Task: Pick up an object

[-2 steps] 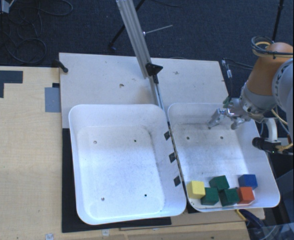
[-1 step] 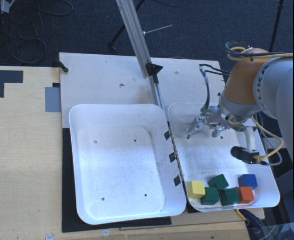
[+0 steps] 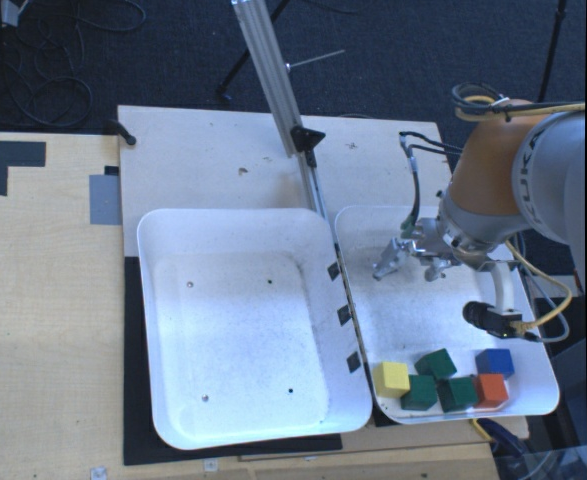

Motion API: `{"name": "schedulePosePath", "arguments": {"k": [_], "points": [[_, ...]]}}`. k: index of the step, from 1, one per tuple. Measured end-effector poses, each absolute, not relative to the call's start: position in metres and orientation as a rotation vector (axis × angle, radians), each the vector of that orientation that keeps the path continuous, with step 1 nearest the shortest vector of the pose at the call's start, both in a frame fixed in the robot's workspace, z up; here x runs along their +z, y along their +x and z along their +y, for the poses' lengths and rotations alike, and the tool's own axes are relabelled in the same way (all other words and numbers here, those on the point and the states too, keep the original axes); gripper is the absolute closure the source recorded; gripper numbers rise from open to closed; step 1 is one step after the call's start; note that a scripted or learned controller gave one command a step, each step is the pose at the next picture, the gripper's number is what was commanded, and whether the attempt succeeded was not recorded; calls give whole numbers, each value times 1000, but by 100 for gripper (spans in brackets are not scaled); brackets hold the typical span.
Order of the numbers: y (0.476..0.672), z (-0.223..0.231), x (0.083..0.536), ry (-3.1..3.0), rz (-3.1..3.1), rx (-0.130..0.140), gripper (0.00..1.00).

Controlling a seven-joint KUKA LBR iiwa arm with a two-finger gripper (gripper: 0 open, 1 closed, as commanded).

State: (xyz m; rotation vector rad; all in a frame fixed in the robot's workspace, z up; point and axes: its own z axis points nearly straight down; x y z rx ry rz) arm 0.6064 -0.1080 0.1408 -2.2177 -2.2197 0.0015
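My gripper (image 3: 410, 266) hangs over the upper middle of the right bin (image 3: 398, 318), its two metal fingers spread apart with nothing between them. Several small blocks lie bunched at the bin's near end, well below the gripper: a yellow block (image 3: 393, 377), three green blocks (image 3: 436, 362) (image 3: 420, 392) (image 3: 457, 393), a blue block (image 3: 495, 362) and an orange block (image 3: 491, 389). The fingers touch none of them.
The left bin (image 3: 163, 268) sits alongside, divided from the right one by a shared rim with black clips (image 3: 344, 314). A slanted aluminium rail (image 3: 273, 78) rises behind the bins. A black cable connector (image 3: 488, 317) hangs by the arm at the right.
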Motion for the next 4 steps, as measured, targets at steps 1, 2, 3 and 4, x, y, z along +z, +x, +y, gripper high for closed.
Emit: {"name": "schedulePosePath", "arguments": {"k": [1,2,3,4], "points": [[586,-36,194,-2216,-2228,-4,0],[564,-45,302,-2224,-2225,-6,0],[563,-45,307,-2215,-2225,4,100],[554,-43,185,-2215,-2215,12,100]]}}
